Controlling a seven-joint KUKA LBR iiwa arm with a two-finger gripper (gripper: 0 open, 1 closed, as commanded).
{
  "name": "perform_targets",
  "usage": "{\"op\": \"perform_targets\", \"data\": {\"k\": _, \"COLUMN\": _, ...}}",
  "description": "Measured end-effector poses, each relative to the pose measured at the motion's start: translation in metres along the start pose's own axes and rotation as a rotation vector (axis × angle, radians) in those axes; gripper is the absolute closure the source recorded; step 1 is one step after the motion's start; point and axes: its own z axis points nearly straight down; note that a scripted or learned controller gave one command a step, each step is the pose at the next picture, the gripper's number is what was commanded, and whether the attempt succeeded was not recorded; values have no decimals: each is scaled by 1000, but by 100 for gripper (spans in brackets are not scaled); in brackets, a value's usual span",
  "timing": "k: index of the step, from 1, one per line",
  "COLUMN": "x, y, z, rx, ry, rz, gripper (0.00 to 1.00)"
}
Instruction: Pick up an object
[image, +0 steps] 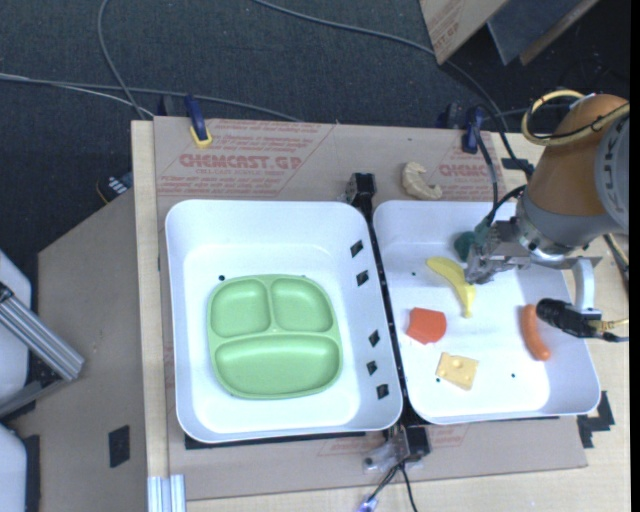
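While the gripper (483, 262) hangs by the right bin's (570, 395) far edge, just over the banana's (455, 281) upper end, I cannot tell how its fingers stand; better to centre over the banana's middle, then descend; the tomato (427, 325) lies near.

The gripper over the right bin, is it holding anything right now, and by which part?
It cannot be told. The gripper sits right at the upper end of the banana, but a grasp isn't visible.
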Motion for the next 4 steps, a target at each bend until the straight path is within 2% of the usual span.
{"op": "perform_targets", "data": {"k": 2, "x": 1, "y": 21, "z": -113, "rx": -8, "ry": -3, "rz": -1, "gripper": 100}}
{"op": "perform_targets", "data": {"k": 3, "x": 1, "y": 22, "z": -156, "rx": -6, "ry": -3, "rz": -1, "gripper": 100}}
{"op": "perform_targets", "data": {"k": 4, "x": 53, "y": 42, "z": -146, "rx": -2, "ry": 0, "rz": -5, "gripper": 100}}
